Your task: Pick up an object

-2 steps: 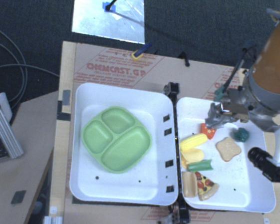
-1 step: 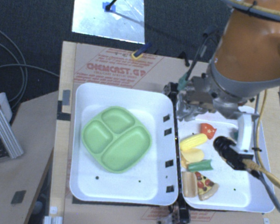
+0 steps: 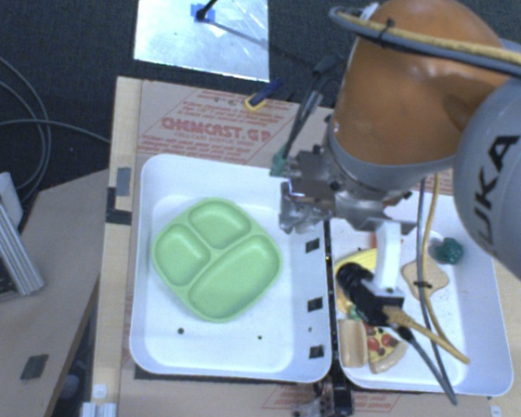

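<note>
While gripper point(image 3: 299, 218) state can't be told, smooth green 3-section plate point(image 3: 216, 259) sits in left bin point(image 3: 155, 354).

The gripper point(image 3: 299, 218) hangs over the inner edge of the left bin point(image 3: 224, 362), just by the seam where the 2 bins meet. Left of it and slightly lower in the view, a green plate point(image 3: 217, 259) with 3 compartments lies flat in that bin, close beside the gripper but not touching it. Right of the gripper sits the right bin point(image 3: 491, 355), partly hidden by the grey arm point(image 3: 506, 184) and its orange band point(image 3: 411, 80). Below and right of the gripper, a toy pizza slice point(image 3: 385, 348) lies near that bin's front edge. Farther right, a small teal object point(image 3: 449, 250) rests near the arm.
</note>
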You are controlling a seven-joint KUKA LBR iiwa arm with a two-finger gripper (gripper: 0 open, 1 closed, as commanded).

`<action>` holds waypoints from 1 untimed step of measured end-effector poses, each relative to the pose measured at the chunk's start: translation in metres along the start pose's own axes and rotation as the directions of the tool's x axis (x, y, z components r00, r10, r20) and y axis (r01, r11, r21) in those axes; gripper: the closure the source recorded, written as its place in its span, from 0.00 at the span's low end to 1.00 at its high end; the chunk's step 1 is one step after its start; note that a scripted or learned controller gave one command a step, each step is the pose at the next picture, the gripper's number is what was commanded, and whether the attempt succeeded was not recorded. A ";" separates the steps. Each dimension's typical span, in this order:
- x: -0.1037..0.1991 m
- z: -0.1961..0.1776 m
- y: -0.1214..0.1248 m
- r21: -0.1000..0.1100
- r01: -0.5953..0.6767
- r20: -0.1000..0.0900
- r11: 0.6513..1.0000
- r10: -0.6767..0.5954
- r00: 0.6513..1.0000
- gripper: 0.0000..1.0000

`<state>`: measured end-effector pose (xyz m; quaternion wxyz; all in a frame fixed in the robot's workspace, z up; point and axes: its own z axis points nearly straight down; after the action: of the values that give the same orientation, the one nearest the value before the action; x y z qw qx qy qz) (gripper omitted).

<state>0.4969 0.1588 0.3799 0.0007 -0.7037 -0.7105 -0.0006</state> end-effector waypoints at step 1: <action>-0.004 -0.012 0.001 -0.005 0.001 0.001 1.000 -0.001 1.000 1.00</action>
<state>0.4984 0.1553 0.3922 -0.0011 -0.7034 -0.7107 -0.0020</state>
